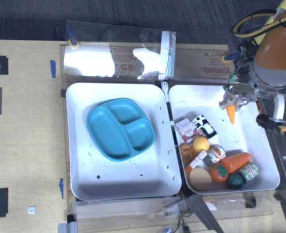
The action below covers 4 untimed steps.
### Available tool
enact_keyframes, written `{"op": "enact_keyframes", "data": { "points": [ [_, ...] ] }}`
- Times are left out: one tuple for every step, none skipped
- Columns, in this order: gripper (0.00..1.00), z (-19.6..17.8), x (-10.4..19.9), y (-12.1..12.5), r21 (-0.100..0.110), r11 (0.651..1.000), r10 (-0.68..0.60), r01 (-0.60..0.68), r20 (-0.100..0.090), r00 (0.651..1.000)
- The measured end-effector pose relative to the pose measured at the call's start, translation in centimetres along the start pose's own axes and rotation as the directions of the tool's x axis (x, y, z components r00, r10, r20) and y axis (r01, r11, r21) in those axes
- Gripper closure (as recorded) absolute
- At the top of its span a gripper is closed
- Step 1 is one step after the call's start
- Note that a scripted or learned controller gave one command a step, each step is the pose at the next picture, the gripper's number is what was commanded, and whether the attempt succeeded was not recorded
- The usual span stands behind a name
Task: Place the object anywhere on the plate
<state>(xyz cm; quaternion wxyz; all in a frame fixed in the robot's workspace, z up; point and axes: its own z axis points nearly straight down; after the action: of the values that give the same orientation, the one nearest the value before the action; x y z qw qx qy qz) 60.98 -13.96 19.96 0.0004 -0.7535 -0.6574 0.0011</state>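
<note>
A blue divided plate (119, 127) lies in the left white bin (76, 144), with nothing on it. My gripper (233, 102) hangs over the back right part of the right bin (262, 140), far to the right of the plate. Its fingers are shut on a small orange cone-shaped piece (231, 115), like a little carrot, which points down from between them and sits above the bin floor.
Several toy foods are piled at the front of the right bin: a large carrot (236, 161), a yellow lemon (200, 143), a black-and-white piece (204, 126), a red-white packet (184, 127) and a beige lump (199, 177). A raised rim (168, 125) divides the bins.
</note>
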Motion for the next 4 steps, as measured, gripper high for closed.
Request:
{"op": "enact_keyframes", "data": {
  "points": [
    [1.00, 1.7, 8.8, 2.3, -0.002, 0.980, -0.198, 0.198, -0.002, 0.980],
    [1.00, 1.6, 16.7, -2.9, 0.002, 0.955, -0.298, 0.298, -0.003, 0.955],
    [1.00, 0.8, 16.5, -2.7, 0.001, 0.956, -0.295, 0.295, -0.002, 0.956],
    [1.00, 4.6, 23.7, -8.5, 0.004, 0.909, -0.417, 0.418, -0.003, 0.909]
  ]
}}
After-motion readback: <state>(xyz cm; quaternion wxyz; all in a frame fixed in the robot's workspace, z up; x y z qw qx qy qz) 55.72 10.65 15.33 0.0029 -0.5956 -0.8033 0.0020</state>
